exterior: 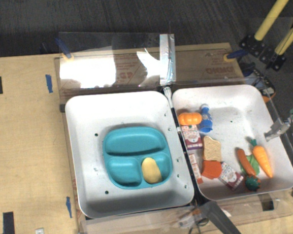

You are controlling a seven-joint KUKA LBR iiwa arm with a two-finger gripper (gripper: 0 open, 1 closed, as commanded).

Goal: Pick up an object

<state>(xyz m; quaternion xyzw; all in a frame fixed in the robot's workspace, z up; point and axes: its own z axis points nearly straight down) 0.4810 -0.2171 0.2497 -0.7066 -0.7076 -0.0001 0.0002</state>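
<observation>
dark carpet behind, tan bench top [27, 150] with black tape marks at the left edge and blue tape bits. two shallow white bins side by side, clear plastic sheet [116, 65] standing behind the left one. left bin [80, 119] holds a teal divided tray [124, 151]; a yellow potato-like piece [151, 170] sits in the tray's lower right compartment. right bin [236, 98] holds the pile: orange round fruit [190, 118] near the top left, blue bottle [205, 119] just beside it on the right, small red-and-white carton [191, 137] below the fruit, tan bread slice [212, 149] beside that, an orange-red block [211, 170] under the bread, a small dark red packet [232, 176] near the bin's lower edge, a red-orange chili-like piece [244, 161], and a toy carrot [262, 161] with a green top toward the right wall. gripper [285, 126] is at the right bin's right rim, above the carrot and apart from it; can't tell how the jaws stand, nothing visibly held. yellow-handled tools [275, 11] lie at top right, off the bench.
</observation>
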